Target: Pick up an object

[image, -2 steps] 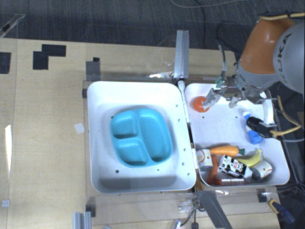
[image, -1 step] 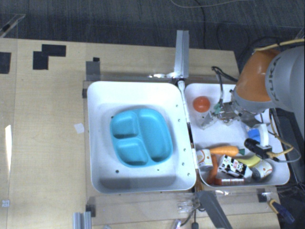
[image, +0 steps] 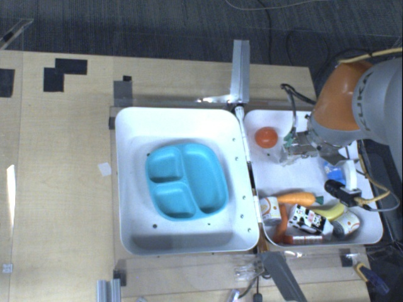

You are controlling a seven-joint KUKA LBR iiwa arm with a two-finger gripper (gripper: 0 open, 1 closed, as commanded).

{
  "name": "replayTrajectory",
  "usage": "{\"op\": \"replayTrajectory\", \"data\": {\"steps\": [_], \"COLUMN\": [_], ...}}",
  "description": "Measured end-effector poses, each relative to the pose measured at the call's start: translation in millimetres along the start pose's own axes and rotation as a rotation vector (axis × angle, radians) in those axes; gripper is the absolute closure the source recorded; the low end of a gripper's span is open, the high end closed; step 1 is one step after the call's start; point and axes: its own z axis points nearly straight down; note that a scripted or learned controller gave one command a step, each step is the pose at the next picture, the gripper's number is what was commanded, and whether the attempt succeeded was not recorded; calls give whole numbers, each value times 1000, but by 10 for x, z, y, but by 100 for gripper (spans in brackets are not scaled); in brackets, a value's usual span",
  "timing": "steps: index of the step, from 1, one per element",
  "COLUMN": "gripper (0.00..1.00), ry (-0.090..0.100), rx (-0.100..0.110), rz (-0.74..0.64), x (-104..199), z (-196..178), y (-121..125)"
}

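Camera view: 2 white bins on the desk.
Gripper: low in the right bin — finger state unclear.
Orange ball: just left of the gripper, apart.
Blue tray: left bin.

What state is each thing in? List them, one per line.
blue divided plate: lying flat in the left bin, compartments up.
red ball: loose in the right bin, apart from the gripper.
carrot: lying on the pile at the right bin's near end.
gripper: low over the right bin, holding nothing visible.
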Motion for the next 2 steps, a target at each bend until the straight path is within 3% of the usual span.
{"op": "replayTrajectory", "data": {"steps": [1,2], "gripper": [100,100], "ry": [-1,-1], "rx": [3,6], "rz": [47,58], "x": [-179,-340], "z": [-2143,-2048], "y": [-141,-896]}}
